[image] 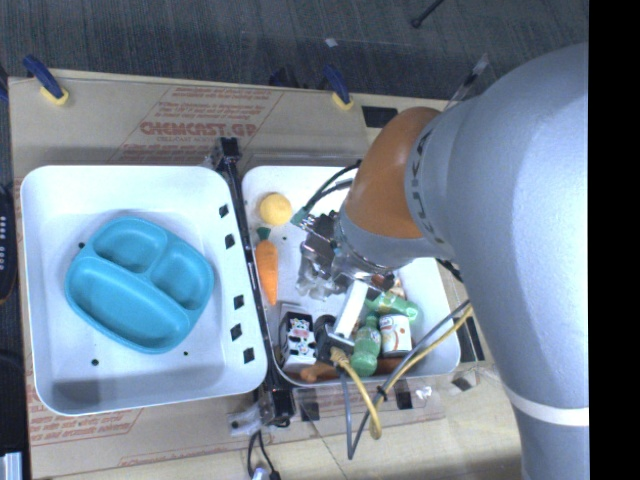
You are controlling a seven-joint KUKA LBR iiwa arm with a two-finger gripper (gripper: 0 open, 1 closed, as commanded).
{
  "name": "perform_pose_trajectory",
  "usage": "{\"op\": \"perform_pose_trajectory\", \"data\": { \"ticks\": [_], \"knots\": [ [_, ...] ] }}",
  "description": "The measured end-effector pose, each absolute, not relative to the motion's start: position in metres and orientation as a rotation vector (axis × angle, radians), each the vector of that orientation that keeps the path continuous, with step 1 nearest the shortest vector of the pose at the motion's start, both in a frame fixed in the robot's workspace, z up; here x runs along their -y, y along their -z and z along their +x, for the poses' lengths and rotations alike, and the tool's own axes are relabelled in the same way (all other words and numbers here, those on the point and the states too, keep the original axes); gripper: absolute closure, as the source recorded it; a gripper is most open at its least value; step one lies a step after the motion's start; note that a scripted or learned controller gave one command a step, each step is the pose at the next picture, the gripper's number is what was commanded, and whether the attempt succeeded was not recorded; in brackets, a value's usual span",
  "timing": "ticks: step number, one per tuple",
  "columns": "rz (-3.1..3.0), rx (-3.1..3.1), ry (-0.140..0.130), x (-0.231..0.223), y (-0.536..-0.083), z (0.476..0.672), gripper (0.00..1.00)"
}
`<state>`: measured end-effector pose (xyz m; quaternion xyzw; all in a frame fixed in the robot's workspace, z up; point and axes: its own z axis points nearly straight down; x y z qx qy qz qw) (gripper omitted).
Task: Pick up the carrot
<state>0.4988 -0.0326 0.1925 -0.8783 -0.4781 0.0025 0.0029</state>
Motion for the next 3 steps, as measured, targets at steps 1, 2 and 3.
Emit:
{"op": "perform_pose_trajectory", "data": {
  "ticks": [1,2,3],
  "knots": [
    [-2.99,0.927,-0.019,0.007,-0.19,0.475,1.0],
    [-2.876,1.247,-0.012,-0.094,-0.19,0.475,1.0],
    [-2.863,1.263,-0.022,-0.094,-0.199,0.475,1.0]
  ]
}}
